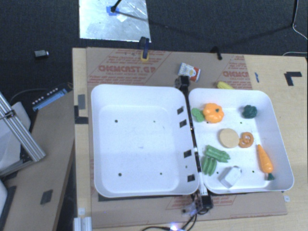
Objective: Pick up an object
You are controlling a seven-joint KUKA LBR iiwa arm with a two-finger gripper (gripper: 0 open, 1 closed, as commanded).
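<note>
Two shallow white bins sit side by side on a cardboard-topped surface point(125, 66), seen from above. The right bin point(282, 146) carries all the pickable objects. At its rear-left an orange pumpkin-like toy point(213, 112) touches a green leafy piece point(197, 114); a dark green floret point(249, 111) lies apart toward the rear-right. At ctr, a tan disc point(229, 138) rests just beside a small orange pretzel-like ring point(246, 139). A carrot point(264, 160) lies along the right wall, tip toward the front. Two green pods point(217, 153) and point(209, 165) sit near the divider, w/ a pale grey block point(230, 176), possibly a wrapped item, at the front edge. The left bin point(96, 129) shows bare white floor w/ a few dark dots. Behind the bins, on the surface: a yellow object point(224, 85) just outside the right bin's rear rim, a small white-and-red packet point(189, 71), and a blue-and-yellow clamp point(144, 48). A silvery sheet point(114, 13) lies on the dark floor beyond.
</note>
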